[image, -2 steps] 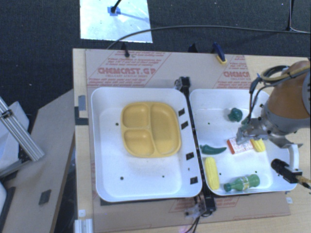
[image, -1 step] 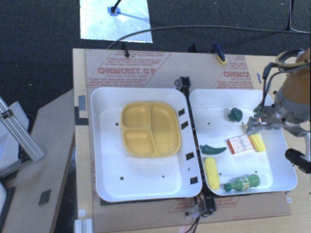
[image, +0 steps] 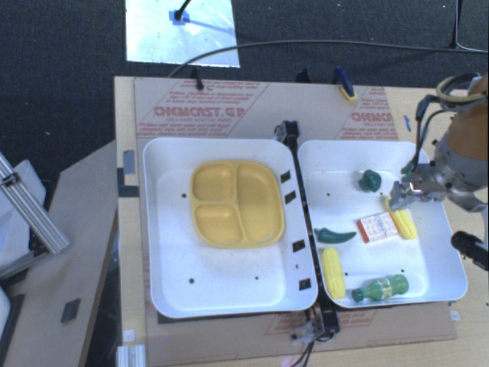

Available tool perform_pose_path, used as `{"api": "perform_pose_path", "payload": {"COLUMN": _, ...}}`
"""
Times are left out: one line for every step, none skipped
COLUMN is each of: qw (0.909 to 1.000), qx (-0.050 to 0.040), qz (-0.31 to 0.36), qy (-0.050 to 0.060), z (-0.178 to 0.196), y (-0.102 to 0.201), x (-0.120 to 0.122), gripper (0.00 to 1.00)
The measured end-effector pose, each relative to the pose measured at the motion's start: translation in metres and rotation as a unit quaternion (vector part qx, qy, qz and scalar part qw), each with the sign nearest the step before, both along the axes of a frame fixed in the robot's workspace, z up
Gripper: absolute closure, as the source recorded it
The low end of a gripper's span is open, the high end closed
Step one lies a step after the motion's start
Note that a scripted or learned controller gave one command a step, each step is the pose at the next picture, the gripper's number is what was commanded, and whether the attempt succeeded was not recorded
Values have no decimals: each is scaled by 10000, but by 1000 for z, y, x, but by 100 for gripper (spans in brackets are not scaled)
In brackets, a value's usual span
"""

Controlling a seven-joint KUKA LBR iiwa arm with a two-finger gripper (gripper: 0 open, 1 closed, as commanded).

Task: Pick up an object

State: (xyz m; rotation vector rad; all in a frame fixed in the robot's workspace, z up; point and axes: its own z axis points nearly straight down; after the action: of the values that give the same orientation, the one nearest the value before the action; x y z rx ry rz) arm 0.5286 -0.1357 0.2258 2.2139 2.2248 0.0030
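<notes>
Yellow plastic corn cob not yet lifted.
Gripper sits low just above it in the right white bin; I cannot tell its opening.

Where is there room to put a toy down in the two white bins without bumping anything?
Left bin: bare floor rings the yellow divided plate, widest along the near wall. Right bin: free at the far-left corner, behind the green pepper. It is crowded nearer: corn cob, green bottle, red-and-white packet, second corn below the gripper.
</notes>
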Motion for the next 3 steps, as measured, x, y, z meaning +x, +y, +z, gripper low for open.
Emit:
{"api": "perform_pose_path", "payload": {"qw": 10000, "qx": 10, "qz": 29, "qy": 0, "z": 11, "y": 52, "x": 5, "gripper": 100}}
{"api": "perform_pose_path", "payload": {"qw": 10000, "qx": 16, "qz": 32, "qy": 7, "z": 4, "y": 115, "x": 13, "gripper": 100}}
{"api": "perform_pose_path", "payload": {"qw": 10000, "qx": 13, "qz": 25, "qy": 15, "z": -5, "y": 161, "x": 16, "gripper": 100}}
